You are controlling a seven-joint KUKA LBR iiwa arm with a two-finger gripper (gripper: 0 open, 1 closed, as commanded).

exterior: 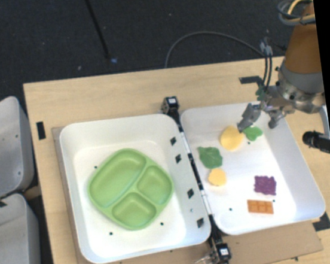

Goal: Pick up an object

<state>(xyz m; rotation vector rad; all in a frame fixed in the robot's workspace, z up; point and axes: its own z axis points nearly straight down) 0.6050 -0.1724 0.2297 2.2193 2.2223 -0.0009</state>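
Observation:
The right bin [289,160] holds several small items: a yellow lump [231,138], a small green piece [252,133], a larger green piece [210,155], a round yellow piece [217,177], a purple block [265,184] and an orange flat brick [260,206]. My gripper [262,117] hangs over the bin's far right part, open, its fingers spread just above and beside the small green piece. Nothing sits between the fingers.
The left bin [73,170] holds a green divided plate [130,188]. A ridge with black clips [189,167] separates the two bins. A black cable [200,36] arcs over the bench behind the right bin.

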